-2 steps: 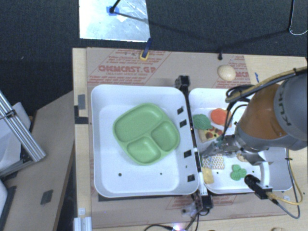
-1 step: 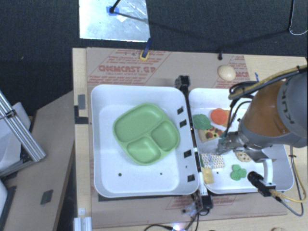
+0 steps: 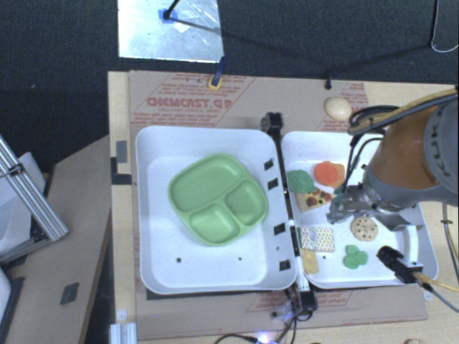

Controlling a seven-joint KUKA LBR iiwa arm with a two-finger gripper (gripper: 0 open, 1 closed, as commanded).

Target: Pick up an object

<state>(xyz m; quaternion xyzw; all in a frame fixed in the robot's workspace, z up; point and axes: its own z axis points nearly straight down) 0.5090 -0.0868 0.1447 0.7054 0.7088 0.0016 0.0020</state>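
Progress: nothing looks lifted yet. By my reading the arm [image 3: 409, 156] has got as far as reaching over the right bin [image 3: 427, 253], so the grasp and the lift are both still to do.
Table: light wood, with a printed cardboard sheet [image 3: 188, 100] under both bins and a foil-like square [image 3: 171, 20] on the dark floor beyond.
Left bin [image 3: 154, 264]: carries a green divided plate [image 3: 217, 198], lying flat near its middle.
Right bin: small toy foods lie loose in it, any of which could serve as the object.
Pincer [image 3: 343, 205]: low among the items, just beside the pizza slice [image 3: 313, 200]; whether it has closed on anything I cannot tell.
Small items: orange piece [image 3: 328, 172], cookie [image 3: 364, 228], green leaf [image 3: 300, 181], patterned card [image 3: 317, 239], green sprig [image 3: 355, 257].
Egg-like ball [image 3: 337, 107]: on the table behind the right bin.
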